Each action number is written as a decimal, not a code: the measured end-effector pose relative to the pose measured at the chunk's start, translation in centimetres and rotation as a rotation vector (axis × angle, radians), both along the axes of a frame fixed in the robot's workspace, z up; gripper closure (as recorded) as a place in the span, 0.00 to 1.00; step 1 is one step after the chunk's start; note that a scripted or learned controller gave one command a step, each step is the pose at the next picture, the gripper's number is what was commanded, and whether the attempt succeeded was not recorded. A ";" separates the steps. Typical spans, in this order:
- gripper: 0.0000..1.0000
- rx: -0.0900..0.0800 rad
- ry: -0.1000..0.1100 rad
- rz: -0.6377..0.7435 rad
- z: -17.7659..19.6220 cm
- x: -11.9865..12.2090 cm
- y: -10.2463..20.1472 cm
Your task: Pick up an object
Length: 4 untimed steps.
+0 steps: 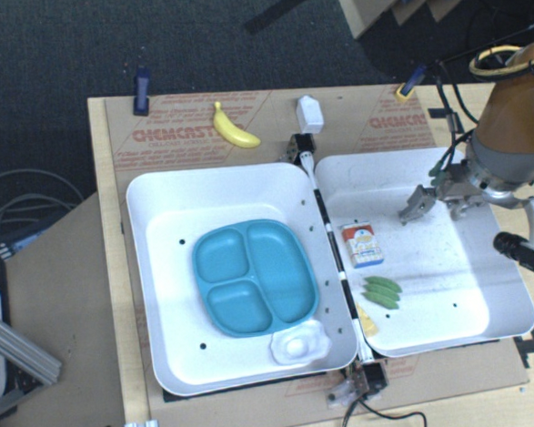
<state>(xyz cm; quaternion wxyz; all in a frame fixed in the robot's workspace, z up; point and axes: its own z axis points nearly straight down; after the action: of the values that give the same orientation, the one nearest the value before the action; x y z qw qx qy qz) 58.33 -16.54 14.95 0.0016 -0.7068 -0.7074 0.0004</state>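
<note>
In the right bin [493, 315] a small red and white box [363, 244] lies near the left wall. A green pea pod [382, 291] rests just below it, and a small yellow piece [365, 322] sits against the divider. My gripper [437, 207] hovers over the upper middle of this bin, to the right of and slightly above the box. Its fingers are spread with nothing between them. The grey arm with its orange band [515, 113] comes in from the right.
The left bin [158, 216] holds a blue divided plate [253, 275] and a small white dish [297, 345] at its lower edge. On the bench behind the bins lie a yellow banana [234, 128], a white block [309, 114] and a blue clip [141, 91].
</note>
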 end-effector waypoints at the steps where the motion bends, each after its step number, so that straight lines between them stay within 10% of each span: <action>1: 0.00 0.000 0.000 0.001 -1.1 -5.1 7.1; 3: 0.00 0.000 0.000 -0.002 -6.5 -10.5 6.9; 4: 1.00 -0.001 -0.002 -0.002 -5.6 -10.5 6.9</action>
<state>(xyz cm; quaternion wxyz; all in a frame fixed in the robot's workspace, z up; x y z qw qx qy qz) 47.85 -9.62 9.38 0.0007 -0.7074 -0.7068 0.0002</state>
